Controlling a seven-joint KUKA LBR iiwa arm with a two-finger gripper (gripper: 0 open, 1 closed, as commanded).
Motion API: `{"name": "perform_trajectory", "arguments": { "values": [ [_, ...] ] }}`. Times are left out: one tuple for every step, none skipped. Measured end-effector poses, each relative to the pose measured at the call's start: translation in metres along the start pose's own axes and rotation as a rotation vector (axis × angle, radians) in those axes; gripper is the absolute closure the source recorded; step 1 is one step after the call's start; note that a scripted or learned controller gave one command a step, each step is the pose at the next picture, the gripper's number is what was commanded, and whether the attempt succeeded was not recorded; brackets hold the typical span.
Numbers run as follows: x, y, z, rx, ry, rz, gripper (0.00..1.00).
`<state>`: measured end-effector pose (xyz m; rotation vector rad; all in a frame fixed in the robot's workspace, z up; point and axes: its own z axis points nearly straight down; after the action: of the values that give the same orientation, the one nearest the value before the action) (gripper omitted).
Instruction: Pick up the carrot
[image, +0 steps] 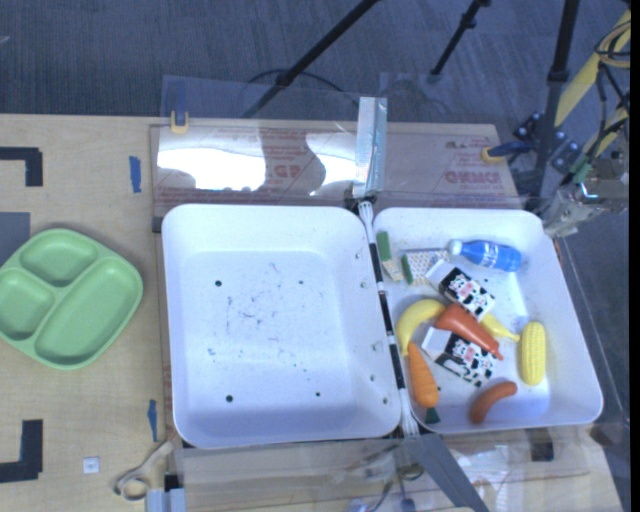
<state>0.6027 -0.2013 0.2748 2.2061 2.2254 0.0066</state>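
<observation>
1. The gripper (576, 208) hangs outside the bins, just past the far right corner of the right bin (575, 330). It is small and mixed in with cables there, so I cannot tell whether it is open or closed. Nothing is seen held in it.
2. That parked spot looks deliberate: it leaves the camera's view of both bins unobstructed before a reach.
3. The carrot (421, 372) lies flat in the right bin, close against its left wall and toward the near edge, with the green stub pointing at the near edge.
4. Its neighbours crowd it. The banana (417, 318) sits just beyond its thick end and a cow-patterned carton (461, 359) lies just beside it on the right.
5. A second orange-red cone (468, 328) rests across the cartons; it may be mistaken for the target.
6. Farther out are the corn cob (533, 352) near the right wall, the sausage (492, 400) near the near edge and the blue bottle (485, 255) at the far edge.
7. My judgement: the pick has not begun, and the wall leaves little room on the carrot's left.
</observation>
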Motion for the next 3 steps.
{"name": "perform_trajectory", "arguments": {
  "values": [
    [-0.016,0.066,-0.075,0.005,0.000,-0.095,1.00],
    [-0.012,0.050,-0.045,0.008,0.002,-0.177,1.00],
    [-0.020,0.064,-0.012,0.007,0.003,-0.310,1.00]
  ]
}}
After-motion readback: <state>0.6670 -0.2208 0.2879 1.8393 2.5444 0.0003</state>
